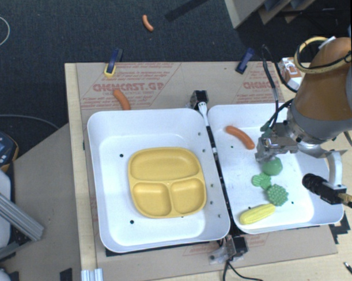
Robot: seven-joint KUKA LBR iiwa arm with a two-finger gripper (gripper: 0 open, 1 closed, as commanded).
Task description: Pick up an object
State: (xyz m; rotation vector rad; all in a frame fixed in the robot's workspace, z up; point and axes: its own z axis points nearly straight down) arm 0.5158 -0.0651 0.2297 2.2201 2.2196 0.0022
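My gripper hangs low over the right bin, directly above a round green toy that its fingers partly cover. Close by lie a green broccoli piece, another small green piece, a yellow corn cob near the front wall, and an orange sausage toward the back. Nothing shows clearly between the fingers.
The left bin carries a yellow divided plate. One orange sausage lies on the cardboard behind that bin, another on the dark floor. A black clamp sits between the bins at the back.
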